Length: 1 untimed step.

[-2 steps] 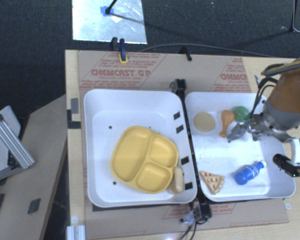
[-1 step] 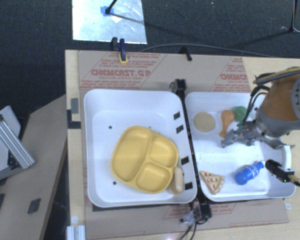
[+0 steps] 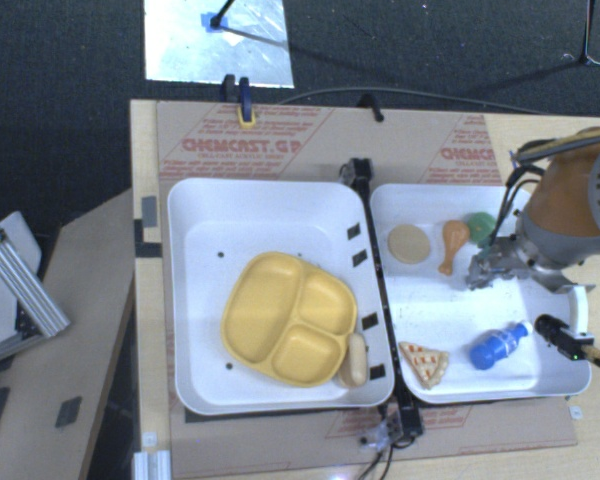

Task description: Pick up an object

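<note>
The right bin [image 3: 420, 298] holds a round tan cookie [image 3: 410, 243], an orange-brown toy drumstick [image 3: 452, 244], a green toy [image 3: 480, 226], a blue bottle [image 3: 498, 346] lying on its side and a toy pizza slice [image 3: 424, 364]. My gripper [image 3: 483, 269] hangs low over the right bin's middle right. It is just right of the drumstick's lower end and just below the green toy. The blue bottle lies apart from it, nearer the front. Nothing shows in the gripper's grasp.
The left bin [image 3: 210, 228] bears a yellow divided plate [image 3: 288, 318] with a pale bread roll [image 3: 355, 359] at its right rim. A black divider [image 3: 372, 268] separates the bins. My arm [image 3: 572, 203] covers the right bin's far right corner.
</note>
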Each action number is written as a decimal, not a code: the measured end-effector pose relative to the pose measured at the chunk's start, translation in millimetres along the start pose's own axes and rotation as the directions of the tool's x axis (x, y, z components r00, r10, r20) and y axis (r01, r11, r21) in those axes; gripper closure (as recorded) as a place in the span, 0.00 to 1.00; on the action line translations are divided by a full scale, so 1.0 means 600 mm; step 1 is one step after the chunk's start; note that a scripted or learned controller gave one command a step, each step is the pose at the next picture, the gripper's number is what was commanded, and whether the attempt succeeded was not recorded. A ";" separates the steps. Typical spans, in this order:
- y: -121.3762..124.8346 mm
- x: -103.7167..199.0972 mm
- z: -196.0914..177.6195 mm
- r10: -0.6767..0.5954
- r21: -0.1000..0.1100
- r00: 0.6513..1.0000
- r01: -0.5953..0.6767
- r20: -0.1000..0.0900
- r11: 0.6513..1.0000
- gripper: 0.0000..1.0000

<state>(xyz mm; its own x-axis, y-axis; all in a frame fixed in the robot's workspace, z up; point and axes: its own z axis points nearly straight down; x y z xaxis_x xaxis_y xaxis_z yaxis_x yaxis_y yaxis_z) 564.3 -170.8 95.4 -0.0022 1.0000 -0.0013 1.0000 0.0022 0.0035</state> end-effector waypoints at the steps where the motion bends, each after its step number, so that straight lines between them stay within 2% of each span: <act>1: 0.008 0.008 -0.105 -0.002 -0.004 1.000 0.002 0.001 1.000 1.00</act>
<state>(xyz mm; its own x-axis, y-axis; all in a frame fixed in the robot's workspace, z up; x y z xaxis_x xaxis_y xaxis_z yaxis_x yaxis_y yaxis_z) 568.8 -166.2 158.6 -0.0046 1.0000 -0.0019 1.0000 0.0046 0.0077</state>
